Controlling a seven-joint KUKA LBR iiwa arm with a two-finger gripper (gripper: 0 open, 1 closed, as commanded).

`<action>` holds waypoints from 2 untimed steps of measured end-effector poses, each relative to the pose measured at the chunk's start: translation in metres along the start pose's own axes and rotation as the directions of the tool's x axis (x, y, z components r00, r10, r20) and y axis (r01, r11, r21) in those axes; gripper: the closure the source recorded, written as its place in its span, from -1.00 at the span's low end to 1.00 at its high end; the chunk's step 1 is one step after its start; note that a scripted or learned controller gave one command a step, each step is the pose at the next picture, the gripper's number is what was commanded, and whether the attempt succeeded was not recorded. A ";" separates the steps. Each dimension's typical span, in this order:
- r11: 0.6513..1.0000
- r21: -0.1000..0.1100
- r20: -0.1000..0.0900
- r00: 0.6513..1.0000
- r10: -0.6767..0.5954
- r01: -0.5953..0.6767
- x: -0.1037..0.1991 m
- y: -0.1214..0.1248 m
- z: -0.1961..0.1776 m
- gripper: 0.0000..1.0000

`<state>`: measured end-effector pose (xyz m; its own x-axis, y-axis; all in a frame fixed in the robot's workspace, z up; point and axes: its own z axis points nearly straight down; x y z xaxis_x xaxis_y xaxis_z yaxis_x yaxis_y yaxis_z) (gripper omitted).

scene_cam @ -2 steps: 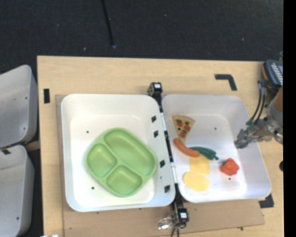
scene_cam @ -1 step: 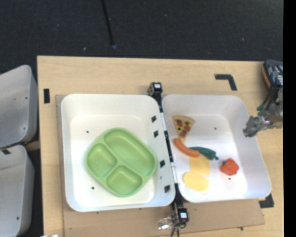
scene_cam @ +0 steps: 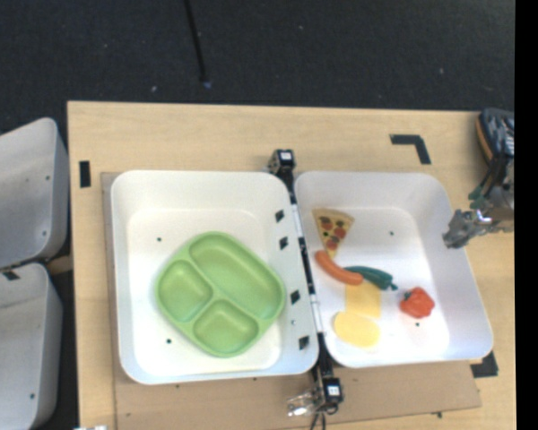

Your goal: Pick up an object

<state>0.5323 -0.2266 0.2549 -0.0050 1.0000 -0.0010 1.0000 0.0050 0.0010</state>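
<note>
We see the hand (scene_cam: 459,232) at the right rim of the right bin (scene_cam: 430,348), out by the picture's edge, and we cannot tell if it is apart or together; nothing shows in it. In that bin lie a toy pizza slice (scene_cam: 333,228), a little orange hot dog (scene_cam: 339,270), a green pepper (scene_cam: 373,277) touching it, a yellow piece (scene_cam: 359,316) and a red piece (scene_cam: 418,303). The left bin (scene_cam: 134,231) on the tan surface (scene_cam: 188,137) has a green plate (scene_cam: 219,293) with three parts.
</note>
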 end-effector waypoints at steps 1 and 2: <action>1.000 0.000 -0.001 1.000 -0.002 0.002 0.056 0.016 0.009 1.00; 1.000 0.000 -0.002 1.000 -0.004 0.004 0.114 0.034 0.003 1.00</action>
<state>0.5655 -0.1125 0.2517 -0.0086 1.0000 0.0014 1.0000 0.0086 0.0012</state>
